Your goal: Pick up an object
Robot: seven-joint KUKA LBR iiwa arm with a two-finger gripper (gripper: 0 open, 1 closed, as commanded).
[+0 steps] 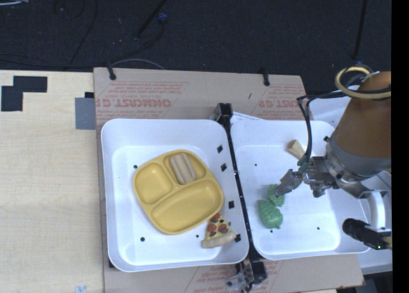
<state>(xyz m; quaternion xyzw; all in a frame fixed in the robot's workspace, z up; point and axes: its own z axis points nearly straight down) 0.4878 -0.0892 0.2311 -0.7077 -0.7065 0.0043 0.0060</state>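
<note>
Camera view, gripper (pixel 285 186) over lumpy green object (pixel 270 213) in right bin (pixel 307 247), finger state unclear

Pale wooden bench (pixel 45 189) — cardboard sheet (pixel 192 90), two white bins (pixel 118 138)

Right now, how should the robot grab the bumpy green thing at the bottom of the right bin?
Probably from straight above, pinching the green lump across its narrower middle. It lies low on the right bin's floor, away from the walls, with open space beside it for both fingers. The gripper is just above another green piece.
</note>
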